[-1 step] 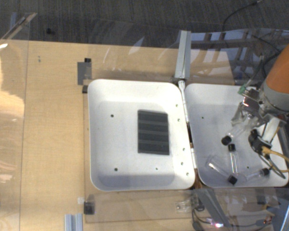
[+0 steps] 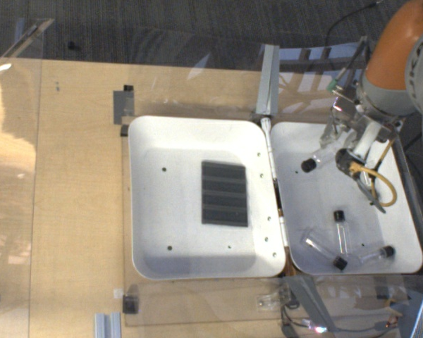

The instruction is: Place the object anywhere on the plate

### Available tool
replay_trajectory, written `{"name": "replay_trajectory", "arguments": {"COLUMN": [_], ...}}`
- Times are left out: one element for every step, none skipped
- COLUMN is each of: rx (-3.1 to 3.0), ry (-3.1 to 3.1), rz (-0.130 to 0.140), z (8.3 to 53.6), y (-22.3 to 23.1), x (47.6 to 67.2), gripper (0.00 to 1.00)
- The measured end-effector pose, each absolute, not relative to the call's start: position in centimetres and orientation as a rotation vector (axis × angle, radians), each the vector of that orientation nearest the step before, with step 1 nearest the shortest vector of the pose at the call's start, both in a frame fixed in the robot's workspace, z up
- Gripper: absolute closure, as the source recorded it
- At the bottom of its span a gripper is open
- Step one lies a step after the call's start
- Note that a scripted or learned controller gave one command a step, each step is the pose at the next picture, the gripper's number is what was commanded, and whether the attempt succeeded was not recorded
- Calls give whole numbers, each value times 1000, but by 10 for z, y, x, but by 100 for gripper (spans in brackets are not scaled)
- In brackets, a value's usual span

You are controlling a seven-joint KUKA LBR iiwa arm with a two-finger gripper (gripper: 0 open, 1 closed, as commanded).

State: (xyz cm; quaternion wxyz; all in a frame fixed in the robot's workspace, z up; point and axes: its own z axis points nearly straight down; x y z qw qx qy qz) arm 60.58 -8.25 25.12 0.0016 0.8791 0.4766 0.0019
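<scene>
Capped vial (image 2: 309, 165) right of plate (image 2: 224, 193): likely light, slick, fragile; take it mid-body. Can't tell tool (image 2: 342, 146) state.

One fixed camera looks down, seemingly aslant, on the bench (image 2: 70, 189).

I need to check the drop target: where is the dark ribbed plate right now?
In the camera view, the dark ribbed plate lies flat near the middle of the left bin, slightly toward the right bin.
</scene>
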Motion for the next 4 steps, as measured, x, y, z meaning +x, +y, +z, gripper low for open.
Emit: {"name": "replay_trajectory", "arguments": {"rx": [2946, 2942, 2932, 2636], "ry": [1087, 1098, 1133, 1709], "rz": [5, 5, -2, 5], "z": [268, 278, 133, 111], "y": [-12, 77, 121, 143], "x": [639, 657, 623, 663], "gripper": [100, 100, 100, 100]}}
